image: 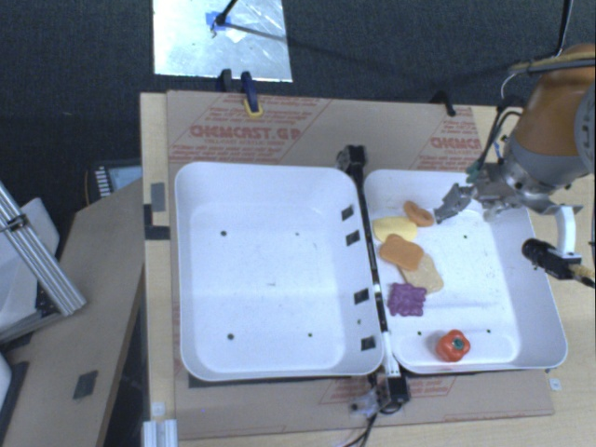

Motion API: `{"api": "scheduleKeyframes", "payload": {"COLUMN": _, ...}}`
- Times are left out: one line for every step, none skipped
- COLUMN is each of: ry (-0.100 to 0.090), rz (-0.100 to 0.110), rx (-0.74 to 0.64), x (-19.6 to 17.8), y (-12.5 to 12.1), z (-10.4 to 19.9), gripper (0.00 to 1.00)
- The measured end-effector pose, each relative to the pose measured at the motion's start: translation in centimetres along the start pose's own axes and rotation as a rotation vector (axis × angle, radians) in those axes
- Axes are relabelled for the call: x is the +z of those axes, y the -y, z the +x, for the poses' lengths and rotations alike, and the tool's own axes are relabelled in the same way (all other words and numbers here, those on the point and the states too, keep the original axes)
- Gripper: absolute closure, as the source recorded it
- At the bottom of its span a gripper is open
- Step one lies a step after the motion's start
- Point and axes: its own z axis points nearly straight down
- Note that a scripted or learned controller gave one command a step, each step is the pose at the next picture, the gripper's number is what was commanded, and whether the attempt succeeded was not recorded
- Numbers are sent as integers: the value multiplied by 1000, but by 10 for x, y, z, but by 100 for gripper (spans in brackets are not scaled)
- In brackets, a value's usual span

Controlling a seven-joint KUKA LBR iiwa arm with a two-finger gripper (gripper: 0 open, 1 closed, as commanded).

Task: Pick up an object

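Note:
The right bin [531,315] holds several small items. Near its far left lie a small orange piece [419,215] and a pale yellow piece [393,229]. Below them rest an orange piece [401,250], a tan piece [427,275] and a purple cluster [406,298]. A red-orange pepper-like piece [453,345] sits near the front wall. My gripper [454,199] hangs over the far part of the right bin, just right of the small orange piece, with nothing seen between its fingers.
The left bin [270,268] lies beside the right one, with a black divider [365,250] of clips between them. Both stand on a cardboard sheet [279,128]. A shiny metal plate [222,26] lies beyond the bench.

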Motion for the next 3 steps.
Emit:
{"api": "scheduleKeyframes", "payload": {"ry": -3, "rz": -5, "rx": -7, "x": 7, "y": -63, "z": 51, "gripper": 0}}
{"api": "scheduleKeyframes", "payload": {"ry": 0, "rz": -6, "rx": -5, "x": -5, "y": -62, "z": 47, "gripper": 100}}
{"api": "scheduleKeyframes", "payload": {"ry": -2, "rz": -14, "rx": -7, "x": -126, "y": -51, "z": 97, "gripper": 100}}
